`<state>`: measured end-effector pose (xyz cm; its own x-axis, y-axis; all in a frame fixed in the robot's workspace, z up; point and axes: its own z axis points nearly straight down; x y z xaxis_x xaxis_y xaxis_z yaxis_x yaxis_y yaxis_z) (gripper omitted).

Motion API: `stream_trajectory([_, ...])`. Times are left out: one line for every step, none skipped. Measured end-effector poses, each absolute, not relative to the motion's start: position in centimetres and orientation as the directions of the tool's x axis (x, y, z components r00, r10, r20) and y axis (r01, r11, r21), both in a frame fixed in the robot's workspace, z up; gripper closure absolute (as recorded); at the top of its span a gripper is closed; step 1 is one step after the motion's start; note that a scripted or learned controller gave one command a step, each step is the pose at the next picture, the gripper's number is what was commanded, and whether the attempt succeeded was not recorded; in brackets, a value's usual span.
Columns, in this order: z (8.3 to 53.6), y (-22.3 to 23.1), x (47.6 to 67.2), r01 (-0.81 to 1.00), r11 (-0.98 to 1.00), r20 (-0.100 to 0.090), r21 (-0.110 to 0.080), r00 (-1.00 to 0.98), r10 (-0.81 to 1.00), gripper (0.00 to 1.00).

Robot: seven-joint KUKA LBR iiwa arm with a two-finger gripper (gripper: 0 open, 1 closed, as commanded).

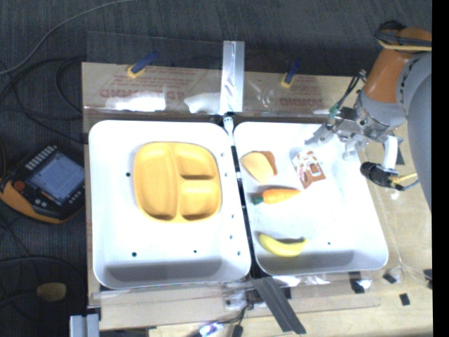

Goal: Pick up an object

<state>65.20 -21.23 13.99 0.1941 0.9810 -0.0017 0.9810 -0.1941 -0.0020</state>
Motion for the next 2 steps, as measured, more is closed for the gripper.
stream_trajectory([9.13,-19.91,67.01,0.940,-0.340,0.002,-0.011,0.340,0.940,0.00])
stream_trajectory([9.98,-19.83,67.10,0.941,-0.338,-0.003,-0.002,0.338,0.941,1.00])
